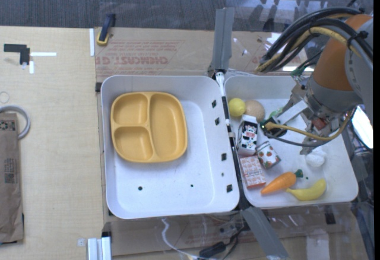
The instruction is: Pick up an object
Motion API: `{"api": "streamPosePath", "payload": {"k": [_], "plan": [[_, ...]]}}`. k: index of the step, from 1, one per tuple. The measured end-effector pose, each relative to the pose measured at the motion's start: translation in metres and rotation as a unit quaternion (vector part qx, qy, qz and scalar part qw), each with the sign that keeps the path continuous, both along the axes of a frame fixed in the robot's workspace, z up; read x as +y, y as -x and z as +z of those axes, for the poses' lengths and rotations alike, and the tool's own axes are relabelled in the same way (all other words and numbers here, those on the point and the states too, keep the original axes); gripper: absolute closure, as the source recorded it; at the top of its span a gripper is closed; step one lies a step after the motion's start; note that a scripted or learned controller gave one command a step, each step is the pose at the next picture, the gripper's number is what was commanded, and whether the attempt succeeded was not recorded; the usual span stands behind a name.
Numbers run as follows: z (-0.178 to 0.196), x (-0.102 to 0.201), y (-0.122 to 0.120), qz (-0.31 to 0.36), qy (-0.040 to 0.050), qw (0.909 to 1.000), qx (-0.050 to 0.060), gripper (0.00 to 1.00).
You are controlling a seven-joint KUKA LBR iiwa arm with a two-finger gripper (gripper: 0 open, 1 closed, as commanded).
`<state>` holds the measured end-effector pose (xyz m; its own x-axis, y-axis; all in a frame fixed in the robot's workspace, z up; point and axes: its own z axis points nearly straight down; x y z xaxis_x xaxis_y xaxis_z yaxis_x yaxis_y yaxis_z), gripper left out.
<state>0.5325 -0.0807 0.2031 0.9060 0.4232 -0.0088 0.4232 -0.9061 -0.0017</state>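
We see the gripper (313,141) low over the right bin (341,190), its wrist hiding whether it is released or clenched. A white object (315,159) lies just below it; the carrot (278,182) and banana (307,190) lie nearer the front rim.

Yellow tray (148,127) matt plastic; white bins (172,196) smooth plastic; bench (47,75) pale wood; carrot (278,183) glossy.
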Motion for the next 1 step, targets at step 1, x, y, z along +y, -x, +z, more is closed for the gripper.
{"api": "streamPosePath", "payload": {"k": [1], "plan": [[0.0926, 0.0186, 0.016, -0.116, 0.0017, 0.9933, -0.001, 0.0]]}}
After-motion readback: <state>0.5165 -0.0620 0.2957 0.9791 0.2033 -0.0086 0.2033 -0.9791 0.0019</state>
